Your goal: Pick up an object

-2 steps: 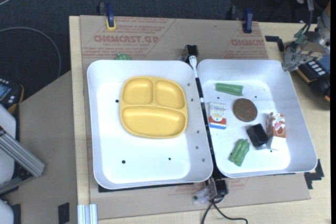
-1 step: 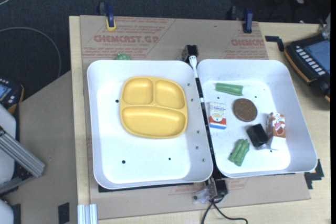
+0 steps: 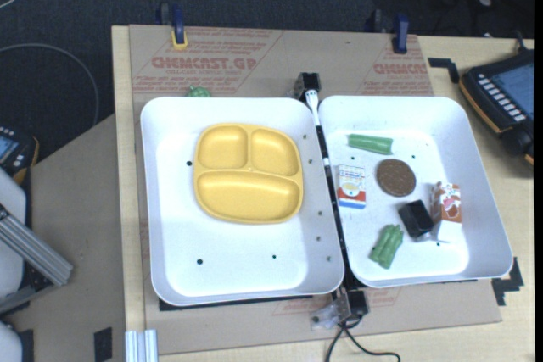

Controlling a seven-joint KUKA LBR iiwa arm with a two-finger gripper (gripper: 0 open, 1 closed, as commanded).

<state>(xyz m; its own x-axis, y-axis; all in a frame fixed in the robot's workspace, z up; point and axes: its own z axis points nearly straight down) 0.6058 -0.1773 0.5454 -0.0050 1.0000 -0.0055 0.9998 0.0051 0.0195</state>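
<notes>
The right bin [image 3: 475, 258] holds several small objects. A green pod-shaped piece [image 3: 370, 143] lies near its back. A brown round disc [image 3: 396, 178] sits in the middle, with a small red and white carton [image 3: 352, 186] to its left. A black block [image 3: 417, 218] rests beside a red and white packet [image 3: 448, 203] at the right. A green bumpy piece [image 3: 386, 246] lies toward the front. In the left bin [image 3: 170, 250] sits a yellow divided plate [image 3: 249, 173].
A cardboard sheet [image 3: 254, 55] under the bins is held by two blue clamps [image 3: 177, 21] at the back. A tablet-like device [image 3: 509, 93] lies at the far right. A small green item [image 3: 198, 91] rests just behind the left bin.
</notes>
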